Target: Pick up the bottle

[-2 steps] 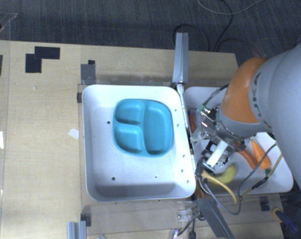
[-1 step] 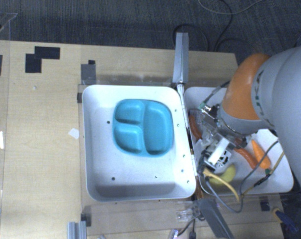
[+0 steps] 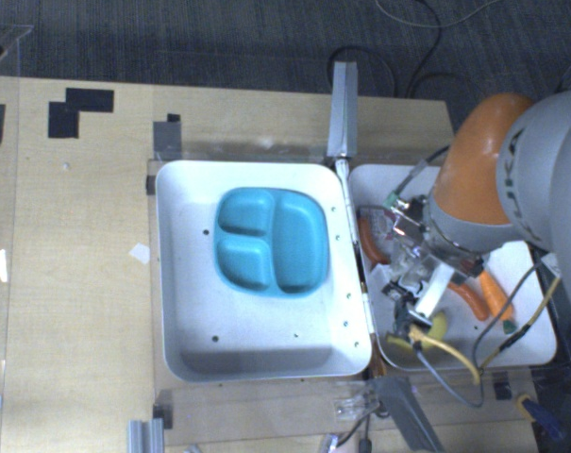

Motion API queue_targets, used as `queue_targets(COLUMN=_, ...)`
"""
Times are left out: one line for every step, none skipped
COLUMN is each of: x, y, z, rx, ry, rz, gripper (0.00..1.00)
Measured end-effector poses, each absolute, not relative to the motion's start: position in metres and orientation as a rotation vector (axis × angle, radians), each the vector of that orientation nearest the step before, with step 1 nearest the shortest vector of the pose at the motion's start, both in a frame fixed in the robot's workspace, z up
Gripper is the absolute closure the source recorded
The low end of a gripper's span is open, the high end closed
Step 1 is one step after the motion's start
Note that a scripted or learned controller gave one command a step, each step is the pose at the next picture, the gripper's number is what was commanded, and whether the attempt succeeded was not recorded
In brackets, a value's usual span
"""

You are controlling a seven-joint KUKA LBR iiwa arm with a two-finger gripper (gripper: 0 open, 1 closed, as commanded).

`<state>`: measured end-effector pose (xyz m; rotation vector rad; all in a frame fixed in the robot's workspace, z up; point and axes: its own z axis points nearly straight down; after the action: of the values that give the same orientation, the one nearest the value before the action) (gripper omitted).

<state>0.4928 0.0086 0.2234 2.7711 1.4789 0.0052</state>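
My gripper (image 3: 410,286) is down inside the right bin (image 3: 540,347), near its left wall, and the grey arm with its orange band (image 3: 483,163) covers most of that bin. A pale, elongated piece (image 3: 434,291) slants just beside the gripper; I cannot tell whether it is the bottle or part of the gripper. Orange carrot-like items (image 3: 481,297) lie to the gripper's right, and a yellow item (image 3: 437,327) sits just below it. A red-orange item (image 3: 370,239) lies along the bin's left wall.
The left bin (image 3: 186,328) holds a blue divided plate (image 3: 271,239) at its centre. A metal post (image 3: 343,107) stands between the bins at the back. Cables (image 3: 455,357) loop over the right bin's front edge.
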Motion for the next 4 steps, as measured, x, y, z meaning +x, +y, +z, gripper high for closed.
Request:
queue_targets(x=0.493, y=0.009, z=0.223, rx=2.77, ry=1.48, rz=0.005, gripper=0.0)
queue_targets(x=0.552, y=-0.043, z=0.184, rx=2.744, ry=1.528, rz=0.002, gripper=0.0)
queue_targets(x=0.638, y=-0.045, z=0.185, rx=2.733, ry=1.547, rz=0.004, gripper=0.0)
queue_targets(x=0.65, y=-0.025, z=0.186, rx=2.71, ry=1.584, rz=0.007, gripper=0.0)
